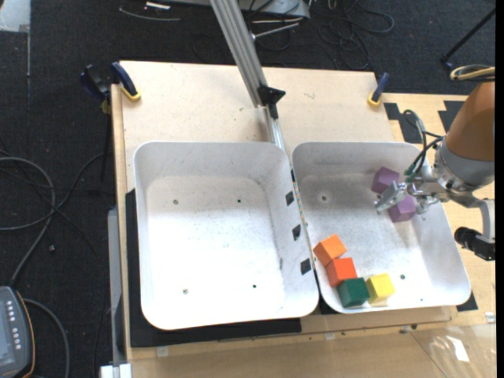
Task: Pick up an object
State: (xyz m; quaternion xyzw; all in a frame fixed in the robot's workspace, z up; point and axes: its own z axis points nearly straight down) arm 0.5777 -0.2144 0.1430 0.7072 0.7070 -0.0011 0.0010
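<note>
Camera view from above the bench. The gripper point(399, 198) hangs over the upper right part of the right bin point(437, 286), between 2 purple blocks: one purple block point(385, 179) just above it, the other purple block point(404, 209) just below and touching it. Whether its fingers are spread or pinching cannot be told. Near the right bin's lower left wall lie an orange block point(330, 248), a red block point(341, 270), a green block point(353, 291) and a yellow block point(380, 287). The left bin point(157, 164) adjoins it.
</note>
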